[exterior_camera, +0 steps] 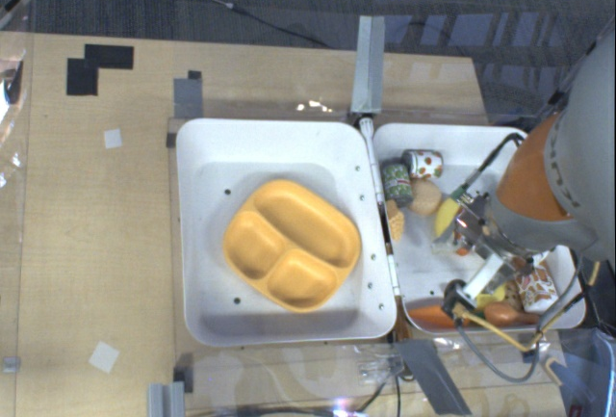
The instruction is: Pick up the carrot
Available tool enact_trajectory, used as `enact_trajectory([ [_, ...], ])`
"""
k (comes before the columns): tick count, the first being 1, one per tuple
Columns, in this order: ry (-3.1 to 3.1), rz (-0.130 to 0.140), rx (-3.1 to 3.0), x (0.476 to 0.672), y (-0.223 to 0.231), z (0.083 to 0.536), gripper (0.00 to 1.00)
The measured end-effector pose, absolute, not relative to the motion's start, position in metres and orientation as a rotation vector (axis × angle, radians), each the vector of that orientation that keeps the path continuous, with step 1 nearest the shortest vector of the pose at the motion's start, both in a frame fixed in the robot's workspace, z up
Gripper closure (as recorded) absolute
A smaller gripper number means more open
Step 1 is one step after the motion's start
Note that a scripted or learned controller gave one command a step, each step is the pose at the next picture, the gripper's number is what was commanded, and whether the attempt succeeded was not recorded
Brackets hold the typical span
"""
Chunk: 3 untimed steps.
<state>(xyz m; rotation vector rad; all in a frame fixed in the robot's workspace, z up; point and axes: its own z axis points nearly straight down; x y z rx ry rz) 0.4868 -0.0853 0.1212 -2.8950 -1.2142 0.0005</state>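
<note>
Long orange carrot (430, 316) lying at right white bin's (416, 256) near wall, not yet lifted. Two-finger gripper (464, 298) low, just beside carrot; claw state impossible to tell. Grasp and lift remaining.

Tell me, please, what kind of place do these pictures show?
Probably a robotics lab bench for pick-and-place trials. A robot arm reaches over two white bins; one holds a yellow divided tray, the other toy food, including a carrot.
</note>
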Motion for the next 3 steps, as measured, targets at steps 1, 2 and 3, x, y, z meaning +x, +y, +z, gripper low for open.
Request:
enact_trajectory([
  [1,-1.214,-0.001,-2.896,0.487,-0.086,0.122,0.00],
  [2,-0.471,-0.035,-3.114,0.494,-0.100,0.110,0.00],
  [3,-0.484,-0.030,-3.108,0.494,-0.098,0.118,1.00],
])
